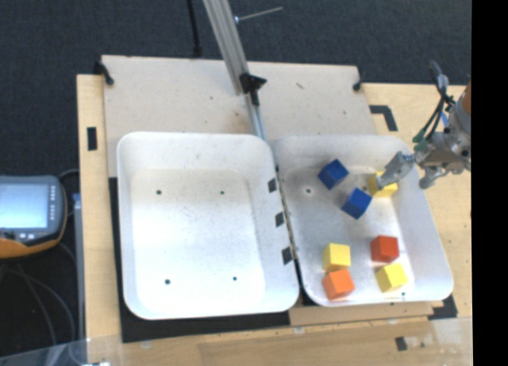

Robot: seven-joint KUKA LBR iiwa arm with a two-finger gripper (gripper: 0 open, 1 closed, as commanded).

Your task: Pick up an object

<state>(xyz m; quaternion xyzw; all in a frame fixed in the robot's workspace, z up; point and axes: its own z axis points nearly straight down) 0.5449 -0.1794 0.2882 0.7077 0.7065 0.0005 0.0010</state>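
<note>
Target block: a small yellow cube (pixel 384 189), partly hidden, lies in the upper right of the right-hand shallow white bin (pixel 421 229), touching or just beside the fingertip above it.
Neighbour: a dark blue cube (pixel 357 202) sits just beside the yellow one, to its lower left, close enough to crowd a grasp.
Tool: the two-finger gripper (pixel 417 169) reaches in at the right edge of the frame; one grey finger (pixel 394 170) slants down onto the yellow cube, the other sits further right, so the jaws stand apart with nothing between them.
Relation: the cube lies under the left finger, not between the two.
Doing it well: I judge the gripper should shift left to straddle the cube, descend straight, then close, keeping clear of the blue neighbour and the bin wall.
Other blocks: a second blue cube (pixel 333 173) upper centre; a red cube (pixel 385 248), two yellow cubes (pixel 336 256) (pixel 391 277) and an orange cube (pixel 339 283) near the bin's lower edge.
Left bin (pixel 143 158): stands beside it.
</note>
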